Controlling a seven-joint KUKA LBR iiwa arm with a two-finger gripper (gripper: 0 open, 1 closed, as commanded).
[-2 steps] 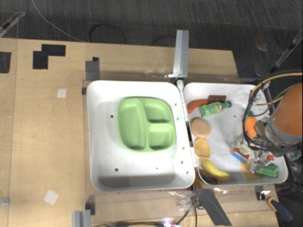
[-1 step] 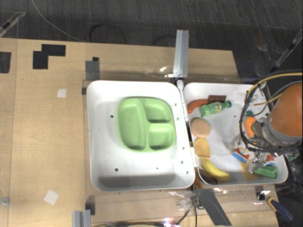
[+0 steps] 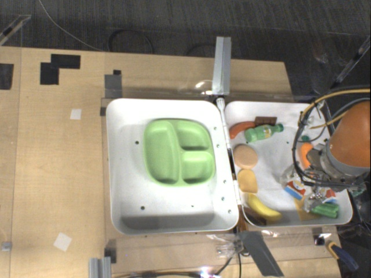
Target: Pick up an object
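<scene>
I see my gripper (image 3: 316, 198) low in the right bin (image 3: 278, 106), just above a green object (image 3: 324, 211). That bin also holds a banana (image 3: 262, 207), a green bottle (image 3: 262, 132) and round pieces. The left bin (image 3: 124, 155) holds a green tray (image 3: 177, 151).
</scene>
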